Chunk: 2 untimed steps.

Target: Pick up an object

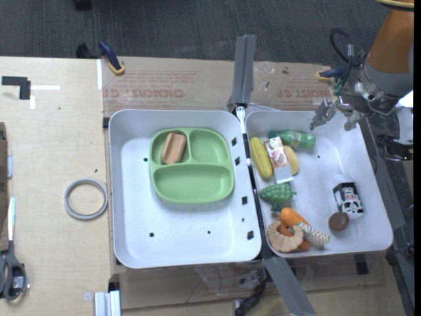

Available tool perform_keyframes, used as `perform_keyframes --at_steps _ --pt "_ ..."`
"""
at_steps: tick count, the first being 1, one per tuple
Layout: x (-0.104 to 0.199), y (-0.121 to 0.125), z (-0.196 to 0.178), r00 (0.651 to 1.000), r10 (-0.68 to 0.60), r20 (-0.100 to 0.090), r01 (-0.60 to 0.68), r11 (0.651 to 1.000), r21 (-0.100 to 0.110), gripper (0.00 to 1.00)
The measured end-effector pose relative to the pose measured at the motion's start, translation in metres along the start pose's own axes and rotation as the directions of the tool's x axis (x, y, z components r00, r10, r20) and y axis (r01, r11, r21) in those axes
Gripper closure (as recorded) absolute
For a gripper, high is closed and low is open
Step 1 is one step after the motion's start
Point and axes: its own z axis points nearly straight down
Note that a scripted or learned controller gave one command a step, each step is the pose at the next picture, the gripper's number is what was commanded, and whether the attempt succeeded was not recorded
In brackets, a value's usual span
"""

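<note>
My gripper (336, 118) hangs over the far right corner of the right bin (368, 170), open, with nothing between its fingers (322, 116). Just to its left lies a green bottle-shaped toy (294, 139). Below that are a yellow corn cob (260, 158), a small printed packet (279, 158) and a green leafy toy (276, 192). An orange carrot (292, 216) and a tan pastry (284, 239) sit at the bin's near edge. A black-and-white carton (347, 198) and a brown disc (339, 222) lie on the right side.
The left bin (131, 229) holds a green divided plate (194, 176) with a tan bun (173, 147) in its far left section. On the bench at left lie a tape ring (85, 198) and scissors (10, 272). A blue clamp (112, 58) sits at the back.
</note>
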Motion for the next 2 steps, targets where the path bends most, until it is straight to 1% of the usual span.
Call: perform_keyframes --at_steps 1,2 --pt "0.0304 0.0213 0.0883 0.913 -0.407 0.010 0.407 0.913 -0.012 0.00" --pt "0.0299 0.0213 0.0796 0.914 -0.405 0.011 0.405 0.914 -0.012 1.00"
